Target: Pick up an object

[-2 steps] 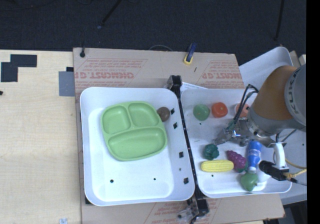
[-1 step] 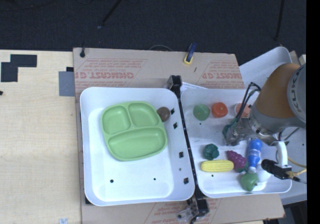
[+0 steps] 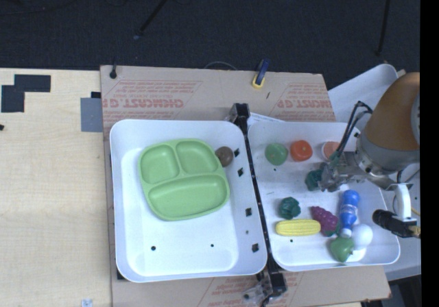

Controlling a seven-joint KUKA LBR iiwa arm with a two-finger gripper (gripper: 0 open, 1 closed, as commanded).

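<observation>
The two-finger gripper (image 3: 328,179) is seen low in the right-hand white bin (image 3: 388,253), at a small dark teal toy (image 3: 315,179); whether that toy is clamped cannot be told. A green round toy (image 3: 276,154) and an orange round toy (image 3: 300,151) lie just beyond it, a blue-and-white bottle (image 3: 349,207) just beside. A slip is judged likely, since the teal piece is small and irregular, and the crowded neighbours could be knocked. A green divided plastic plate (image 3: 184,179) rests in the left bin.
</observation>
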